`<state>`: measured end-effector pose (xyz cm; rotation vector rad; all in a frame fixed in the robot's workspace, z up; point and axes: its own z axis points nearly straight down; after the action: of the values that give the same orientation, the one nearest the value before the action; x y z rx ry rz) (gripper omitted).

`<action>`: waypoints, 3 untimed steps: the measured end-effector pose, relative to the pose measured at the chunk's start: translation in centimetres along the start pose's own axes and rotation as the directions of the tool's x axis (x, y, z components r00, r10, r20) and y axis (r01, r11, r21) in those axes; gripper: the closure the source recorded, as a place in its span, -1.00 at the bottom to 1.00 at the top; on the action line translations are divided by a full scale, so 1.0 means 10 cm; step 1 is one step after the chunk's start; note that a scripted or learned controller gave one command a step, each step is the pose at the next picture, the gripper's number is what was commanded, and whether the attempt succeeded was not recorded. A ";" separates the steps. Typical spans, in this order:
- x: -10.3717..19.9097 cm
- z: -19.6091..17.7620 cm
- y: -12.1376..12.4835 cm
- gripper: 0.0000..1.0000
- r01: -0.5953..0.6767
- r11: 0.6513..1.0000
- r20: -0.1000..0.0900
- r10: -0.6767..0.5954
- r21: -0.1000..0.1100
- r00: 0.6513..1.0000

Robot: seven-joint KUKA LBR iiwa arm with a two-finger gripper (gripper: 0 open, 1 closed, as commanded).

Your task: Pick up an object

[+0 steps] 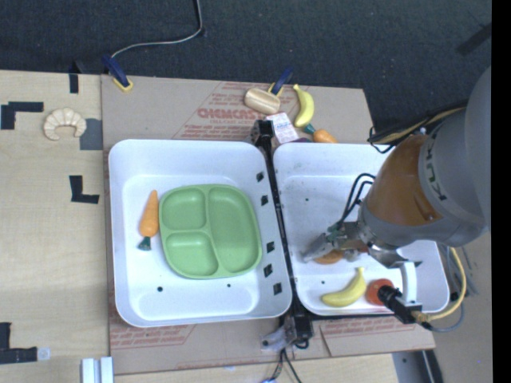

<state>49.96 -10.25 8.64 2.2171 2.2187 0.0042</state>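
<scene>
My gripper (326, 247) is low in the right bin (319, 174), its fingers pointing left at an orange-brown object (331, 256) lying on the bin floor. The fingers sit over and around that object, and I cannot make out whether they are closed on it. A yellow banana (346, 290) lies just in front of the gripper, and a red object (378, 290) sits beside the banana's right end. In the left bin (128, 182) lie a green divided plate (211, 230) and, at its left edge, an orange carrot (149, 214).
Behind the bins, on the cardboard, lie a bread roll (261, 100), a second banana (303, 106), a small carton (282, 126) and an orange piece (323, 136). A croissant (64, 123) rests far left on the bench. The arm's grey body and orange band (407, 186) overhang the right bin.
</scene>
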 end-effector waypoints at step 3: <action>-0.36 -0.76 0.38 -1.00 0.000 1.000 0.000 0.000 0.007 1.000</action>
<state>53.69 -13.81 16.30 2.2211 2.2220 -0.0029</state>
